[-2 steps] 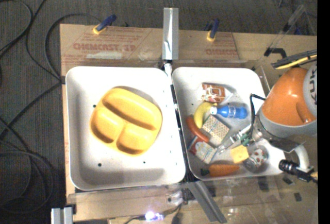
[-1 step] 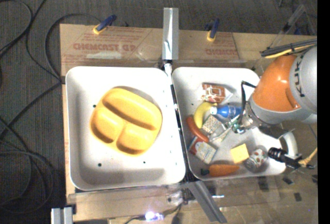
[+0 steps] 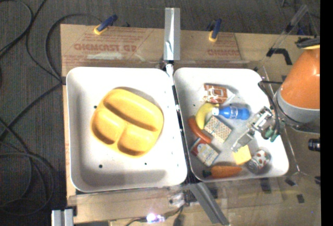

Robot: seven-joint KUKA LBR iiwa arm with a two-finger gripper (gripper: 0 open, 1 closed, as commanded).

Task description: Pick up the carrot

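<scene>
One carrot (image 3: 226,171) is lying near the right bin's (image 3: 182,116) front wall (tool (image 3: 243,140) hovering just above it, grip unreadable).

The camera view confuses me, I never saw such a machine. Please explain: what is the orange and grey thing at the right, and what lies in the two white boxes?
One camera looks down on a bench from above. The orange and grey thing is a robot arm reaching in from the right. Its gripper hangs over the right bin, among small things: a carrot near the front edge, a banana, a blue bottle, a sausage and little packets. The carrot lies apart from the gripper. The left bin holds a yellow divided tray.
</scene>
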